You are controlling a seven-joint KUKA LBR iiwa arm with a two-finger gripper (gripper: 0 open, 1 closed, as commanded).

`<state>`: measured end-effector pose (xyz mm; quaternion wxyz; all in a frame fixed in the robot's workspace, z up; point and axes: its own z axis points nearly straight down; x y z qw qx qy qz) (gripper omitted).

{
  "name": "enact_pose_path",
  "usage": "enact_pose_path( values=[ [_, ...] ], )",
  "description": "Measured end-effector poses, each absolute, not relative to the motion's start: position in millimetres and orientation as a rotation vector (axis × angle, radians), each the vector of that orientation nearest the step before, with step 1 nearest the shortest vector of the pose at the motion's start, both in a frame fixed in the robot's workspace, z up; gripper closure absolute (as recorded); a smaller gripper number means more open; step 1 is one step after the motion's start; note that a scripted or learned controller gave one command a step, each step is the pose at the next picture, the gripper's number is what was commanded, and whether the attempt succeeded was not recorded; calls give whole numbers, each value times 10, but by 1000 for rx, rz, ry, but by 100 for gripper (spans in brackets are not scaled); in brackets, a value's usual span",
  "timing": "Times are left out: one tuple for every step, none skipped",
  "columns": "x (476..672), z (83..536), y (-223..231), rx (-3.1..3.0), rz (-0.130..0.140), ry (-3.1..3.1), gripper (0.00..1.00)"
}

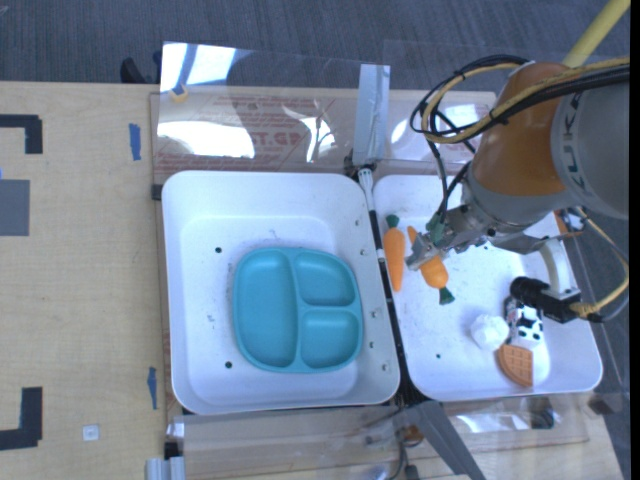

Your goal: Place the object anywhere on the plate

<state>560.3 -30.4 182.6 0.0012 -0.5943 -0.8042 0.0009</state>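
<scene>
Carrot [435, 273] lay in the right bin [570, 368] under my tool [437, 240], positioned for a grab; its state I couldn't tell. Plate [297, 308] waited left.

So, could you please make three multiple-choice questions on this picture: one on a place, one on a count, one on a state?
1. Where is the blue plate?
A. in the left bin
B. in the right bin
C. on the bench outside the bins

2. How many compartments does the plate have?
A. two
B. three
C. five

3. How does the carrot by the left wall of the right bin lie?
A. on the plate
B. on the bin floor
C. on the waffle

Answers: 1 A, the plate lies in the left bin. 2 B, one long section and two small ones. 3 B, it rests on the white floor beside the wall.
</scene>
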Motion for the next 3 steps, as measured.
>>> enact_pose_path(
  values=[
    [5469, 1827, 312, -1562, 5, -2719, 100],
    [5470, 1827, 301, -1564, 5, -2718, 0],
    [5474, 1912, 299, -1565, 7, -2717, 100]
  ],
)
